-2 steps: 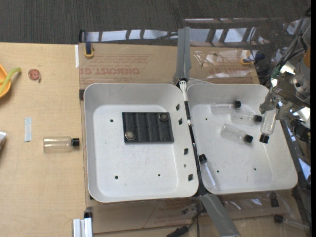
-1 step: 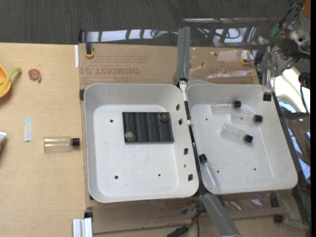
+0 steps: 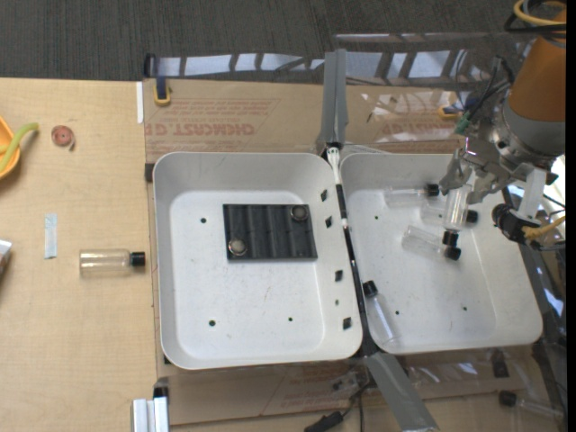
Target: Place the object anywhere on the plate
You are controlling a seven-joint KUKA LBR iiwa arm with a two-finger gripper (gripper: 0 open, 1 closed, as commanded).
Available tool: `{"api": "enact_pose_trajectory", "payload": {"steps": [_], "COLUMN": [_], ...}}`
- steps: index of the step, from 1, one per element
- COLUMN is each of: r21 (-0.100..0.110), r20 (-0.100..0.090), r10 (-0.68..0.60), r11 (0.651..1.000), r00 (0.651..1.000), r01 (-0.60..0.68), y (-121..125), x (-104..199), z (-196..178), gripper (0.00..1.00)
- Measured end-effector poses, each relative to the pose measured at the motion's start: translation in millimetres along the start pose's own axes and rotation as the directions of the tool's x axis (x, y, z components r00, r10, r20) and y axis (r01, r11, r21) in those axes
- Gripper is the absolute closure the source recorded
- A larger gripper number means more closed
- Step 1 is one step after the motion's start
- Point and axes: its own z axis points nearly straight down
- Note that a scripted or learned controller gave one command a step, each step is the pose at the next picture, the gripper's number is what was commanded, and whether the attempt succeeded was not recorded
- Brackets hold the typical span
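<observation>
Clear vials (image 3: 430, 241) near jaws (image 3: 456, 212), dark plate (image 3: 270, 232)

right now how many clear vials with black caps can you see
5, possibly more behind the arm. One vial lies on the wooden bench left of the bins. Four in the right bin: one near the back, one upright below the gripper, one mid-bin, one along the left wall.
</observation>
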Motion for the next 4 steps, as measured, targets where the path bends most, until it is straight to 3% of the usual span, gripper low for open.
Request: {"api": "enact_pose_trajectory", "payload": {"steps": [1,2,3,4], "r21": [-0.002,0.001,0.001,-0.001], "r20": [0.0,0.0,0.001,0.0], "r10": [0.058,0.307,0.381,0.432], "r11": [0.998,0.952,0.925,0.902], "r00": [0.998,0.952,0.925,0.902], "r01": [-0.058,-0.307,-0.381,-0.432], "y": [80.1,6.1,-133.8,-57.7], "x": [-34.9,-11.3,34.5,-89.9], "z": [-189.5,-57.4,-86.9,-190.6], "gripper": [1.0,1.0,1.0,1.0]}}
